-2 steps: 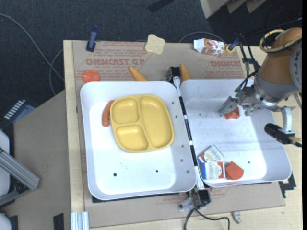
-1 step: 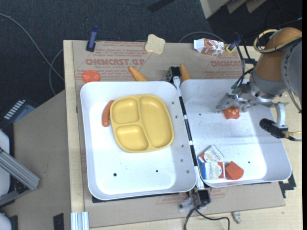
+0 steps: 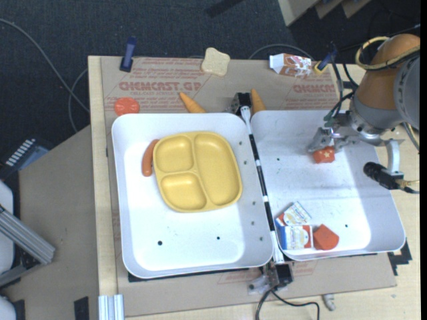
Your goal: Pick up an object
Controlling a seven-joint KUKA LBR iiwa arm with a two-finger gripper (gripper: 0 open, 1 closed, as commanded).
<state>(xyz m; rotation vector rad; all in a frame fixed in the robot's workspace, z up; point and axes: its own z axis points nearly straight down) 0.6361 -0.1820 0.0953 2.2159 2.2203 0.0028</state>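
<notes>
Nearest you, a carton (image 3: 294, 230) touches a red wedge (image 3: 326, 238). The gripper (image 3: 325, 145) pinches a small red block (image 3: 324, 155). Your glossy yellow tray (image 3: 197, 171) has three rounded compartments.

- The arm (image 3: 381, 95) is round and grey, with a smooth shell.
- A wide orange band (image 3: 393, 52) sits above the wrist.
- Black cables (image 3: 341, 89) run down beside it.
- The gripper (image 3: 327, 142) is small, made of silver metal.

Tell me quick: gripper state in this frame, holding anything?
Gripper: low over the right bin, right at a small red-orange object; open or closed cannot be told, and a grasp isn't confirmed.
</notes>
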